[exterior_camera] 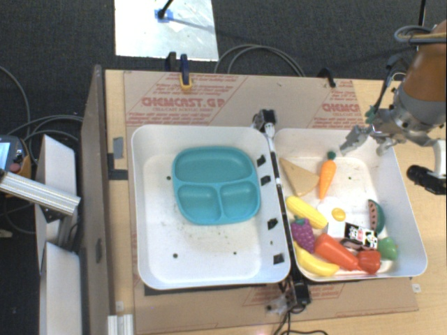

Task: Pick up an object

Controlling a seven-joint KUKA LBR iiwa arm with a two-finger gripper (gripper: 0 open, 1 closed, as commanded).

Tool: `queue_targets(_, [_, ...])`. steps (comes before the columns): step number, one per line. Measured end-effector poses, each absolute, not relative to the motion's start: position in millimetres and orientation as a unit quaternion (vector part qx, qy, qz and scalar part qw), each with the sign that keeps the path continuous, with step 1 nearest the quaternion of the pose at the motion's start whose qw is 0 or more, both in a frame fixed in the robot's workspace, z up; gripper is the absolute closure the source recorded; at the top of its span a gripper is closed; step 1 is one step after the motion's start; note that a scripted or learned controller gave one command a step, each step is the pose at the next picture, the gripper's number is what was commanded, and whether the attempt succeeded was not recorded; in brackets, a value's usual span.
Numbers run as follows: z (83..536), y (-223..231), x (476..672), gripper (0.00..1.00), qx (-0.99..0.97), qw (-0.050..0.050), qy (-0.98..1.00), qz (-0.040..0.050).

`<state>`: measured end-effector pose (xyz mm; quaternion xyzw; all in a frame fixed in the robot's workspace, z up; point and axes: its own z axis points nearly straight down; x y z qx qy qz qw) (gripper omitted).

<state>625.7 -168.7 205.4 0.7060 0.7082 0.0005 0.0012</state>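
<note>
Camera view: the gripper (368, 137) hangs over the far right corner of the right bin (408, 208), its two fingers (351, 141) spread apart with nothing between them. The arm (424, 82), grey with an orange band, comes in from the right above it.

Just below and left of the fingers a carrot (326, 178) lies on the bin floor, its green top toward the gripper. Beside the carrot, to the left, rests a tan wedge (301, 176). Nearer the front a banana (306, 211) lies across the middle, with a fried egg (337, 215) to its right and purple grapes (303, 234) just below. A second banana (316, 262) and a red pepper (338, 252) sit along the front wall, touching. A melon slice (377, 217) stands near the right wall, above a black-and-white piece (360, 236) and a green piece (387, 248).

The left bin (154, 257) holds a teal tray (215, 185) with three compartments, lying flat near its centre.
</note>
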Motion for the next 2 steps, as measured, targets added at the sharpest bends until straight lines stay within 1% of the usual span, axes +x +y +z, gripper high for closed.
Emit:
queue_targets(1, [80.4, -138.6, 636.7, 0.0, 0.705, -0.002, 0.71, -0.0006])
queue_targets(2, [98.2, -140.9, 638.8, 1.0, 0.705, 0.002, 0.71, 0.0013])
